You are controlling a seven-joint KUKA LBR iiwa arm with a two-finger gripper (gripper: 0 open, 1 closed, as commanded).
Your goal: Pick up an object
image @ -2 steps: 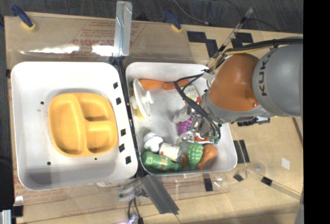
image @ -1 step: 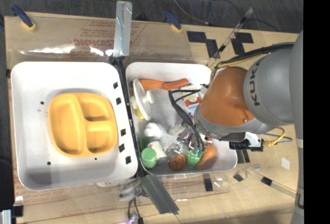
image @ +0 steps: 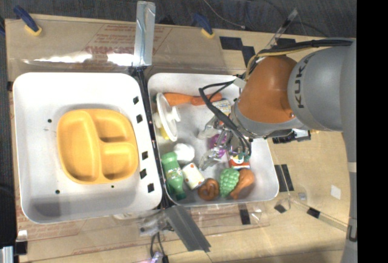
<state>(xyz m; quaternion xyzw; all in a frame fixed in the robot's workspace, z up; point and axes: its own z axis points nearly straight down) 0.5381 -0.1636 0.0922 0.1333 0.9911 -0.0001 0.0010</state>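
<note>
Green toy (image: pixel 228 181) lies just below the gripper (image: pixel 221 146), whose grasp state I cannot tell.

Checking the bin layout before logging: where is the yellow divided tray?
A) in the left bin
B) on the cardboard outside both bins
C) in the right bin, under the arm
A: the yellow divided tray lies alone inside the left bin, away from the arm.
</note>
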